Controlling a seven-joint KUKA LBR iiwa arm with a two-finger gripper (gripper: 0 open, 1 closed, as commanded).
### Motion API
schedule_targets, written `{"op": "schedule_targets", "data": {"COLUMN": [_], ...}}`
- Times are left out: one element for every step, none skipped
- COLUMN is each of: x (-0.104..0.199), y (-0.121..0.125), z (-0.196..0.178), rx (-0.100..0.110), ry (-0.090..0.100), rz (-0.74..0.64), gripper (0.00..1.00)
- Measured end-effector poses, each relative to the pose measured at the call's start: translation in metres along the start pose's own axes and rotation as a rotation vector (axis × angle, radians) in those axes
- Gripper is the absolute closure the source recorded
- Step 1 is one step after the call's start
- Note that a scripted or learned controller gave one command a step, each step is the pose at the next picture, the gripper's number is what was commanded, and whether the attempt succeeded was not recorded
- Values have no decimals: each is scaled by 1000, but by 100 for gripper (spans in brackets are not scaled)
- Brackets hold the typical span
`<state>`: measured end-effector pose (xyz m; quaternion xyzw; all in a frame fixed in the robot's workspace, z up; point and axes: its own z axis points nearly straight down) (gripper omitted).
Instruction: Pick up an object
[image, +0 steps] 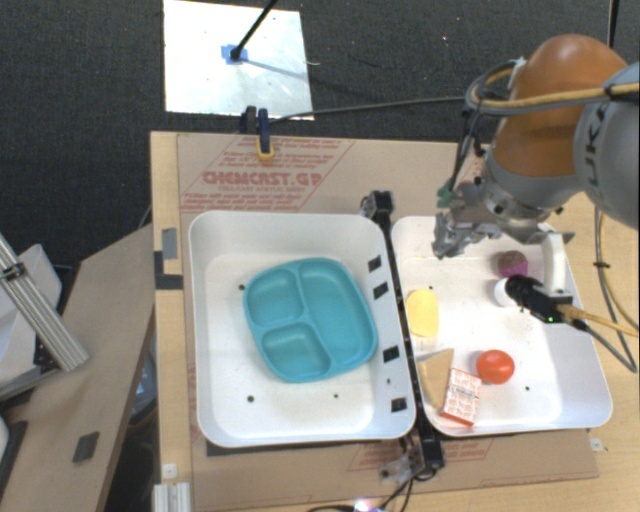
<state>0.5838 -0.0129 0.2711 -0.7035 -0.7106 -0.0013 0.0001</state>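
My gripper (447, 243) hangs over the back left part of the right bin (580, 400), above bare white floor. A yellow oblong piece (423, 313) lies just in front of it, by the bin's left wall. A small purple thing (513, 263) sits to the gripper's right. Nearer the front lie a tan wedge (433, 374), a red and white packet (462, 397) and a red ball-like fruit (495, 366). I see nothing between the gripper's tips.
The left bin (220, 300) holds a teal divided plate (308, 318). A black divider strip (392, 320) runs between the two bins. The arm's orange band (550, 100) looms above the back right of the right bin.
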Motion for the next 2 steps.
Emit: {"op": "schedule_targets", "data": {"x": [50,95], "y": [-10,-7], "z": [8,39], "rx": [1,3], "ry": [0,0], "rz": [1,2], "gripper": [100,100]}}
